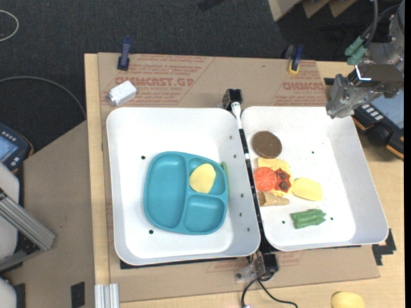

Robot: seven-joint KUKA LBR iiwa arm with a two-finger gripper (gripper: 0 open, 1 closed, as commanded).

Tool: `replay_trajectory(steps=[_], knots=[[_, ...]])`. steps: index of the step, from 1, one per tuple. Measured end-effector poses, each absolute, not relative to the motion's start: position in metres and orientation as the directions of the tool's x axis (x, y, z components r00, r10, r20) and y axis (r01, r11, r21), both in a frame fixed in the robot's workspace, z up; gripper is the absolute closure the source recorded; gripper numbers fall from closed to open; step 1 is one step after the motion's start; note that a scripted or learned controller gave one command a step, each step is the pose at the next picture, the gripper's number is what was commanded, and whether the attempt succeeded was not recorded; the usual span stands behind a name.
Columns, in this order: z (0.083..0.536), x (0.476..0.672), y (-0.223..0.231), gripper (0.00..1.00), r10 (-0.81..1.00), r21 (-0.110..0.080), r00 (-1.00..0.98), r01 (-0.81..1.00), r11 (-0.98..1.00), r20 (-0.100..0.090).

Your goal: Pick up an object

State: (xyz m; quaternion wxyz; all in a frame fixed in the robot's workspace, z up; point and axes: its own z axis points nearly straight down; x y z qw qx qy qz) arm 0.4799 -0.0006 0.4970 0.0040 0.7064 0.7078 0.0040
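Claw [338,102] above right bin's [359,172] far corner, touching nothing, its state impossible to tell

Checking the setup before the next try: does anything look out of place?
One yellow object lies outside both bins, on the bench near the view's bottom edge, below the right bin. The rest sits in the bins, one yellow piece on the teal tray.

A teal divided plate [186,192] carries a yellow piece [203,178]. Right of the plate lie a brown disc [266,144], a red item [271,178], and a green item [307,219].
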Motion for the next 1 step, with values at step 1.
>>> replay_trajectory(steps=[1], knots=[[0.4281,0.4791,-0.0046,1.00,1.000,-0.006,0.002,1.000,-0.002,0.000]])
